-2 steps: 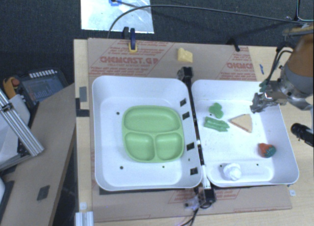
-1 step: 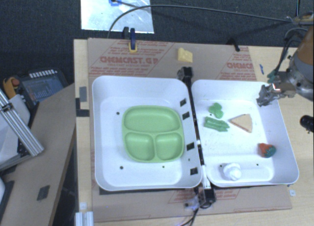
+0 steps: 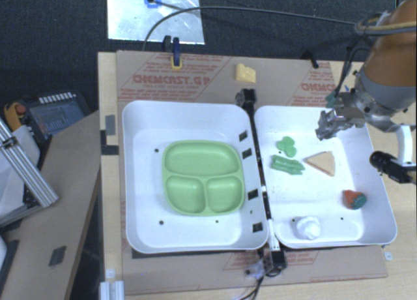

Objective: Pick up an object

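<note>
Pincer [image 3: 328,124] is hanging over right white bin [image 3: 371,227] w/ nothing between its fingers; can't tell how far apart they're sitting. Tan wedge-shaped toy slice [image 3: 321,162] is lying just below it, beside green toy veg [image 3: 287,164].

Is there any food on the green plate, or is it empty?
Empty. The green plate in the left bin shows three bare compartments. The toy foods, such as the tan wedge, lie in the right bin.

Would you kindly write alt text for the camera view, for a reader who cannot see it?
The gripper hovers over the right bin, above a tan wedge, green pieces, a red-and-teal item and a white object. The left bin holds a green divided plate.
</note>
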`<control>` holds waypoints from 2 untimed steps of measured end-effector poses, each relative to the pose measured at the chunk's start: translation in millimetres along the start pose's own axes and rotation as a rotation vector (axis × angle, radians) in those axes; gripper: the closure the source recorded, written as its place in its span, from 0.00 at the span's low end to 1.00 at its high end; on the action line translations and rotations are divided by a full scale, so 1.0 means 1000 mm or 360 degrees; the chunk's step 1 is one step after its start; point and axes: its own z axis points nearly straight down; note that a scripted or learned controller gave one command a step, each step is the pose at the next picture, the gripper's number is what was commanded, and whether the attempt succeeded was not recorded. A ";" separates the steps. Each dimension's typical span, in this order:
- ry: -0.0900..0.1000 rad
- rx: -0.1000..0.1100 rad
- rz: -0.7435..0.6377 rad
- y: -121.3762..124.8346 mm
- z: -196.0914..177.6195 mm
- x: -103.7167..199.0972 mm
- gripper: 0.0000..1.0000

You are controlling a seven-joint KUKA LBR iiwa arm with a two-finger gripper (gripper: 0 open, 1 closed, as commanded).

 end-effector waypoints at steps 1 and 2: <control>0.0000 0.0000 0.0001 0.010 -0.002 0.055 1.00; 0.0001 0.0002 -0.0001 0.024 0.013 0.115 1.00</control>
